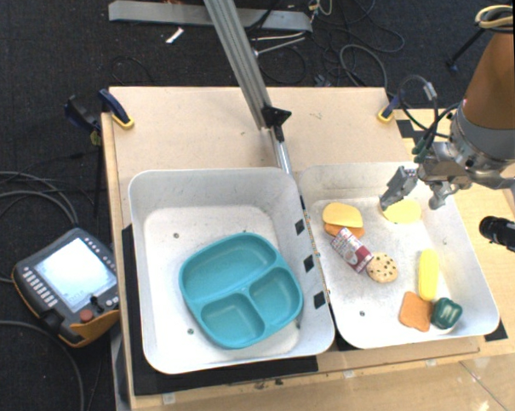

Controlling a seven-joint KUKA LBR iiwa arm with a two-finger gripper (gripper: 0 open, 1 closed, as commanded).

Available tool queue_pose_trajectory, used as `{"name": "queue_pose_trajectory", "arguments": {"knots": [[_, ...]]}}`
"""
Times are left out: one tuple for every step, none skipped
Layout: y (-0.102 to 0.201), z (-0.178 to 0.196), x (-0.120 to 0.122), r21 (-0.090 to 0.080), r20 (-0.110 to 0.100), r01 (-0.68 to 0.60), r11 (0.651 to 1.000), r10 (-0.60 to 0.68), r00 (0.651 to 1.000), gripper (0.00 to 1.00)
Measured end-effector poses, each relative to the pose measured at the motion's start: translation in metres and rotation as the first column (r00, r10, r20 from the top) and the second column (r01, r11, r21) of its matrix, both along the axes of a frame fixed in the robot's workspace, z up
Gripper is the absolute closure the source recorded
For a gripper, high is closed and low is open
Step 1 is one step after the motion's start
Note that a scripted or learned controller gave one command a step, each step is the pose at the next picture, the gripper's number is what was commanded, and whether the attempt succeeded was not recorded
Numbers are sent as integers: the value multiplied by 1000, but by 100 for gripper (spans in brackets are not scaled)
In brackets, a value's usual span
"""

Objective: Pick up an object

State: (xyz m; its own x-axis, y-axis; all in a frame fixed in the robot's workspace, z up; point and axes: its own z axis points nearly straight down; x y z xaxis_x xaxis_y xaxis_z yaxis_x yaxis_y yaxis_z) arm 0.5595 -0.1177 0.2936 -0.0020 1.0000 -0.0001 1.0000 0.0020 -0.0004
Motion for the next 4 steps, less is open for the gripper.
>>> {"name": "queue_pose_trajectory", "arguments": {"knots": [[0,0,0,0,0,1,1000,-1,1000,0],[-3,-63,4,0,-6,3,1000,-3,1000,0],[2,-108,8,0,-4,2,1000,-2,1000,0],[-1,-152,9,0,-4,2,1000,-2,1000,0]]}}
